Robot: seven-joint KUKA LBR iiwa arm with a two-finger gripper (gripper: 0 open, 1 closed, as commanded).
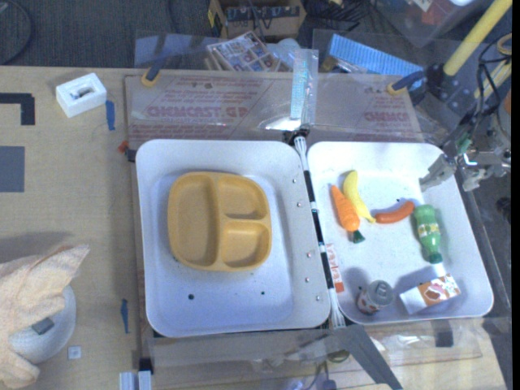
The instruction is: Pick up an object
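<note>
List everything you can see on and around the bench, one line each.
bins: 2, white, side by side on bench
tray: 1, yellow, in left bin
banana: 1, yellow, right bin
carrot: 1, orange, touching banana
sausage: 1, orange-red, right bin middle
bottle: 1, green, right bin
can: 1, grey, right bin front
carton: 1, white and red, right bin front
box: 1, white, bench far left
cloth: 1, cream, bench left
claw: 1, grey, over right bin's far right corner

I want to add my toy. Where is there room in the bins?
Right bin: bare floor in the middle, between carrot and bottle, above the can. Left bin: a bare strip below the yellow tray. Crowded around the banana.
</note>
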